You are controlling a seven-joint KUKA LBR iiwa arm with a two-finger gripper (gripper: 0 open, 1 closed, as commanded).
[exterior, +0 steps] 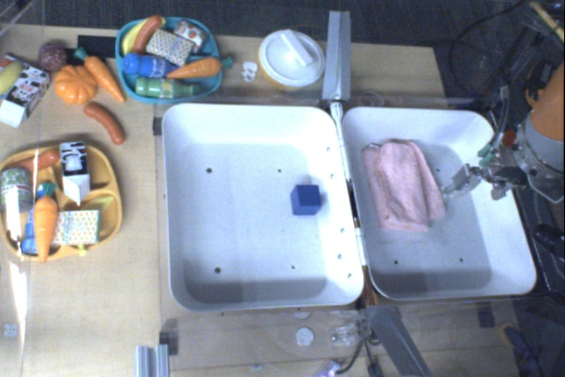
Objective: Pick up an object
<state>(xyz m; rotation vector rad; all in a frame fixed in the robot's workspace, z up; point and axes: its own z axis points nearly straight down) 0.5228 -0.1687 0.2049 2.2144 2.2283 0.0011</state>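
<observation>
Two shallow white plastic bins [256, 287] sit side by side, the right bin holding a crumpled pink cloth [403, 184] with the grey arm's gripper [461, 181] just right of it, jaw state impossible to tell, and a small blue cube [306, 199] lying left of that cloth in the left bin.

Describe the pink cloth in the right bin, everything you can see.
The pink cloth is a soft, towel-like fabric, pale pink, folded or bunched into a rough oblong with wrinkles along its length. It lies flat on the floor of the right bin, in the upper left part, long axis running roughly top to bottom of the view, slightly slanted. The tool sits just off its right edge; contact cannot be told.
</observation>
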